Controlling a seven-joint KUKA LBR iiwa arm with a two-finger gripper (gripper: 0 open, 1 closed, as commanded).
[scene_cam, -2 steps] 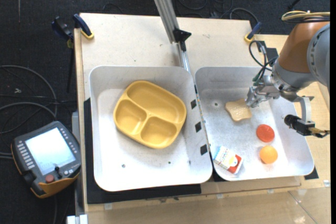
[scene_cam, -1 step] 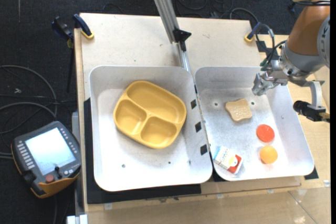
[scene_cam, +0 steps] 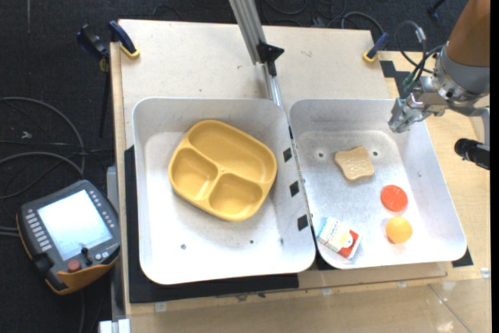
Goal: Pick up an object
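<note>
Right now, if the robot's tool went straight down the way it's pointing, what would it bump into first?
Probably the bare floor of the right bin near its back corner. The tool points down there, away from the toast piece, though its height is hard to judge.

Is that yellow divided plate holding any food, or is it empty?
Empty. The yellow plate lies right way up in the left bin, and all three of its compartments show bare yellow bottoms.

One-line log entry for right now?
gripper: over right bin far edge, nothing held | toast, tomato, orange, carton: untouched
</note>
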